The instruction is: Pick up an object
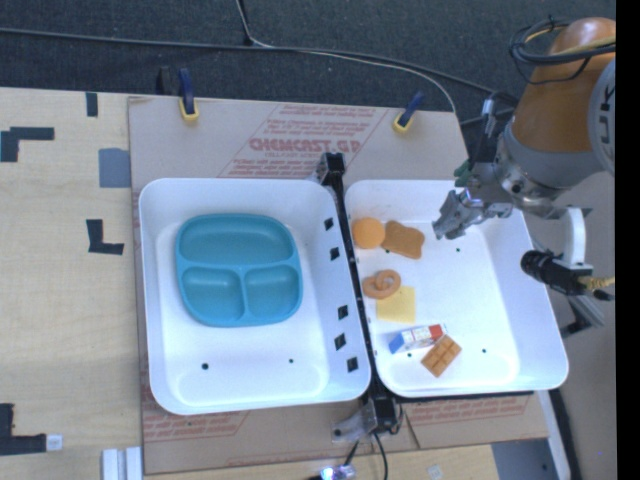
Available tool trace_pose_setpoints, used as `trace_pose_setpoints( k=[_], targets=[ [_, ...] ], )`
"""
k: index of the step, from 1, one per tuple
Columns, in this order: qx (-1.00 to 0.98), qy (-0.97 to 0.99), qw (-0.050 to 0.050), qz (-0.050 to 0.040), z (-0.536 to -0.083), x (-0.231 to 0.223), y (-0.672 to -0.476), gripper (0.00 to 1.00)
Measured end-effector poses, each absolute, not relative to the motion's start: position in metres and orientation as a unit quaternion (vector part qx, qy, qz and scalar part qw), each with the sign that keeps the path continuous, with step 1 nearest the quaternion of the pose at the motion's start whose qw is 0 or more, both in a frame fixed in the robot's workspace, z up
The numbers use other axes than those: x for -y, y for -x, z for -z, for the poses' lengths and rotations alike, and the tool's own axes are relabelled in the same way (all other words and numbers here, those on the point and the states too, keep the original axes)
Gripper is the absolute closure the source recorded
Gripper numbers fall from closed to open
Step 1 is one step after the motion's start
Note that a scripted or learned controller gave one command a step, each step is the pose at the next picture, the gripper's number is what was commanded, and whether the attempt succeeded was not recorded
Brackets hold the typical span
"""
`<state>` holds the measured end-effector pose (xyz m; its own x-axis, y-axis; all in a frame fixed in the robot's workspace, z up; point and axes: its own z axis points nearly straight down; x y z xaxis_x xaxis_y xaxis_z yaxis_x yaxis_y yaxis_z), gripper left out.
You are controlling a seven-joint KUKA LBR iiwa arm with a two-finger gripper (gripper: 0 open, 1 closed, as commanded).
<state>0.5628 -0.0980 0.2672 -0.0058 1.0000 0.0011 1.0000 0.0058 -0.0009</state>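
Note:
The right bin (500, 298) holds several small food items along its left side: an orange ball (368, 233), a tan toast-shaped piece (404, 240), a brown swirl pastry (381, 285), a yellow cheese square (396, 306), a small red, white and blue box (416, 338) and a brown waffle piece (441, 356). My gripper (452, 220) hangs over the upper right part of this bin, to the right of the toast piece and apart from it. Nothing shows between its fingers.
The left bin (160, 298) holds a blue divided plate (239, 269). A black divider strip (343, 278) runs between the two bins. Two clamps (186, 100) (407, 116) hold the cardboard sheet at the back. The right half of the right bin is bare white floor.

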Motion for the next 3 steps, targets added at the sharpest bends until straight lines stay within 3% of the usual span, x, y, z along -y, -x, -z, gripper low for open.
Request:
trace_pose_setpoints(
  k=[3],
  targets=[
    [0.709, 0.705, 0.002, -0.0014, -0.231, -0.063, -0.555, 1.00]
  ],
)
